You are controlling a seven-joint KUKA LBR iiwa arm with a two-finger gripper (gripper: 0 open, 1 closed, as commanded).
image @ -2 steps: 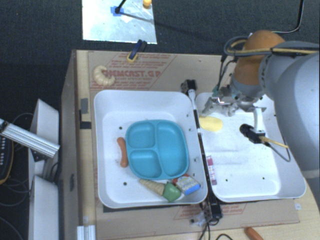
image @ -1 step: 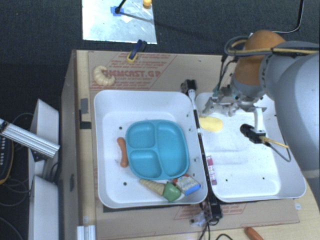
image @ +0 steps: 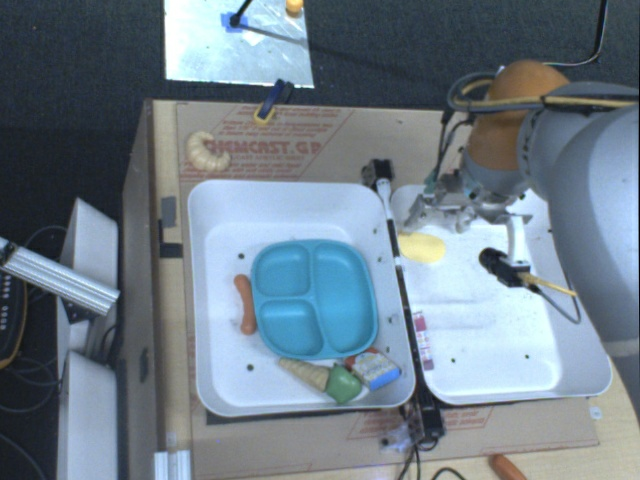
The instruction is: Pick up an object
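The gripper (image: 437, 213) hangs over the far left corner of the right bin (image: 500, 368), just beside a pale yellow object (image: 422, 248) that lies on the bin floor. Whether the gripper is open or closed cannot be told. The left bin (image: 215, 268) holds 1 blue divided plate (image: 312, 298), with an orange sausage (image: 245, 303) along its left side.

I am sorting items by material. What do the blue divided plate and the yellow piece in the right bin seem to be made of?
The blue divided plate is probably moulded plastic: smooth, even colour, rounded compartment edges. The yellow piece is perhaps plastic or foam, matte and rounded; it is too small to be sure.
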